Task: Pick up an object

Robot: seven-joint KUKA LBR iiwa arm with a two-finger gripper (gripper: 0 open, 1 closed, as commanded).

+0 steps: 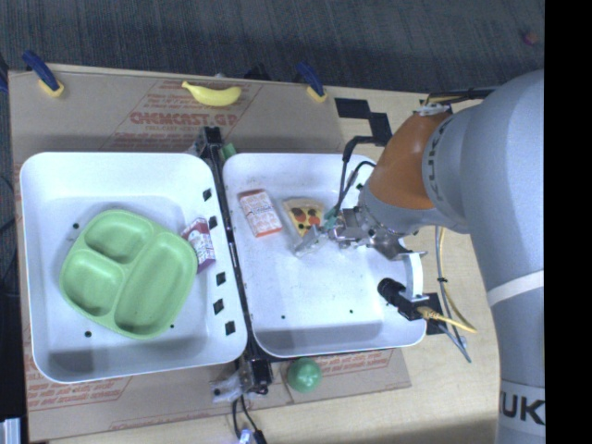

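Observation:
My gripper (319, 233) is low in the right bin (314, 326), reaching in from the right. Its tip sits against the lower right edge of a small pizza-slice toy (302, 215) lying on the bin floor. To the left of that toy lies an orange and white packet (259, 212). The metal gripper parts overlap the toy's edge, so I cannot make out whether it is being gripped.
In the left bin (55, 178) a green divided plate (127, 272) lies flat, with a dark red packet (199, 240) at its right edge. A yellow banana (212, 92) rests on the cardboard behind the bins. A green ball (302, 375) sits in front of the right bin.

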